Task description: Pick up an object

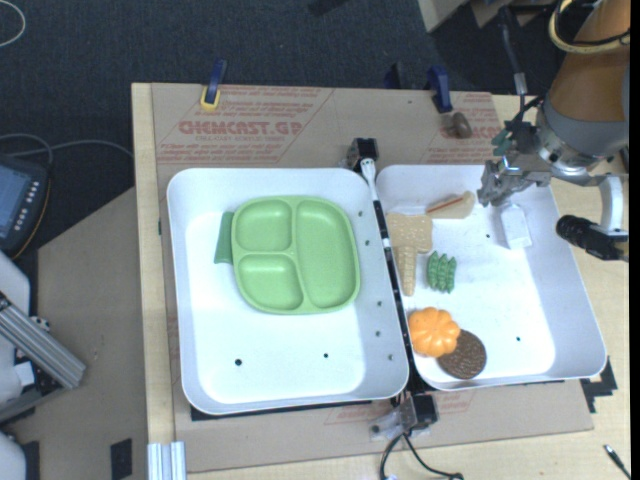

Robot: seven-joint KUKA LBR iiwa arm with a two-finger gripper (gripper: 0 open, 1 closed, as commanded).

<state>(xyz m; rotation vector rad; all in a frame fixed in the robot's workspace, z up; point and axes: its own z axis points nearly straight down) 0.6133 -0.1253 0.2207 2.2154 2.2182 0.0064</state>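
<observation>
The right bin [560,298] holds several small objects. A tan slice with a reddish edge [450,205] lies near its far wall. A beige cone-shaped piece [408,243] rests along the left wall, with a green leafy toy [441,271] beside it. Nearer the front sit an orange pumpkin-like toy [433,330] and a dark brown round cookie [466,356], touching each other. My gripper [497,186] hangs over the bin's far right part, just right of the tan slice. A small white piece [516,229] lies below the gripper.
The left bin [200,298] carries a green divided plate [296,254] on a green mat. A black divider clip [364,153] sits between the bins at the far side. Blue and yellow clamps [211,88] hold the cardboard base.
</observation>
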